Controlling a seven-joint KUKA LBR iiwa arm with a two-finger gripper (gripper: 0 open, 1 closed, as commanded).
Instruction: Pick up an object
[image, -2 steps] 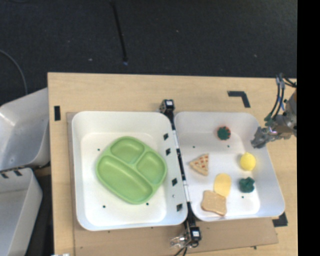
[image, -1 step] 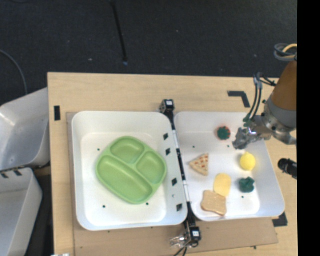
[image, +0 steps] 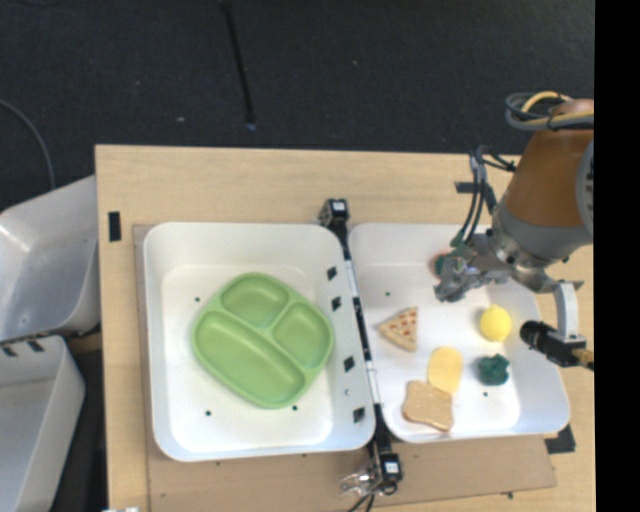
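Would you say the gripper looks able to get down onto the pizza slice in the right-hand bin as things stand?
Probably yes. The pizza slice lies flat by itself, apart from the yellow ball and the bread slice, and the gripper is close beside it with nothing between them.

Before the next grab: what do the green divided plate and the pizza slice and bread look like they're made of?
Green divided plate: likely moulded plastic, matte, uniform colour with soft rounded compartment edges. Pizza slice and bread slice: probably toy food in plastic or rubber, flat even colouring with printed-looking spots and crust; too small to tell which.
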